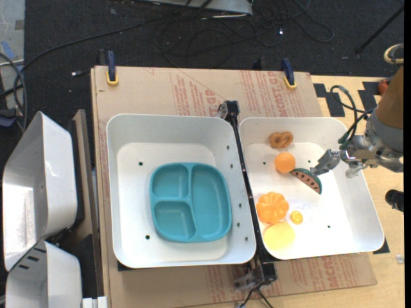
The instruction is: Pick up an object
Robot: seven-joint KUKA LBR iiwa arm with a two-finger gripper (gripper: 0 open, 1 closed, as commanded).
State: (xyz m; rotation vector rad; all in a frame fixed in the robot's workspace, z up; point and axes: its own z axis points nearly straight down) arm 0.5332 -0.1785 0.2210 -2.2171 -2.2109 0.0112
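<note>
**Arm parked over the right bin, nothing grabbed yet**

So we had the two bins side by side on the bench. The left bin (122,172) held just the teal divided tray (191,202), lying flat in the middle, probably too wide and low for a two-finger pinch. All the likely picks sat in the right bin (359,226), which is where the arm (392,124) had reached in from the right.

Down the bin's left half we saw an orange pumpkin (272,207), a pale yellow round piece (279,236) just below it, a brown pastry-looking thing (280,139) at the top, an orange ball (285,163) under that, and a tiny yellow bit (296,217).

The gripper (325,162) hung right by the watermelon slice (308,179), so we guessed that was the target. We couldn't tell if the fingers were open or closed, and nothing looked lifted.
</note>
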